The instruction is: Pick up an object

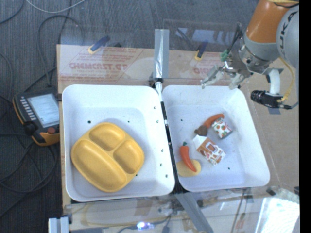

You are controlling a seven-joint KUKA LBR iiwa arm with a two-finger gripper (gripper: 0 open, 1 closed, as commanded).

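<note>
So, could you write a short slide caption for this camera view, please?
Open gripper above the right bin's far rim; toy food inside, yellow tray in the left bin.

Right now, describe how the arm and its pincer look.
The arm is grey with a broad orange band above the wrist. Its pincer is a slim metal piece with two thin prongs. A black cylindrical part hangs off the wrist on a white bracket, with a yellowish cable looping beside it.
</note>
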